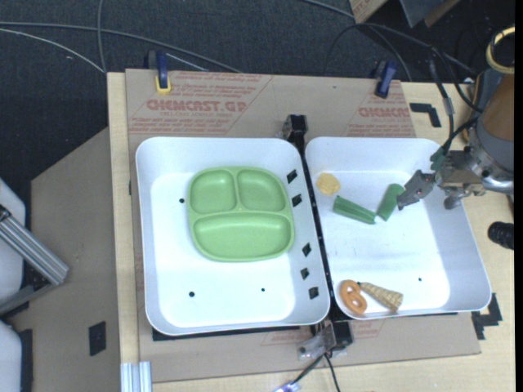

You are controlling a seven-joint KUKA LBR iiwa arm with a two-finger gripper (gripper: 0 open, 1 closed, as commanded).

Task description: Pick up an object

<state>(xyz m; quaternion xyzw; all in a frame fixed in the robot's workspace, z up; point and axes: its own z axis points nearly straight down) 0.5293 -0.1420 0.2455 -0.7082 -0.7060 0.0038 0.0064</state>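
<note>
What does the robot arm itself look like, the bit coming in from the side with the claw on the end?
The arm is a rounded grey body with an orange band above the wrist. At its end sits a metal gripper, silver-grey with dark, narrow fingers and small fittings around the wrist. Black cables run along the bench behind it.

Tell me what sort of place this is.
Likely a robotics lab test bench: two white bins clamped to a board, loose cables across dark carpet, and toy items such as a green divided plate for grasping trials.
</note>
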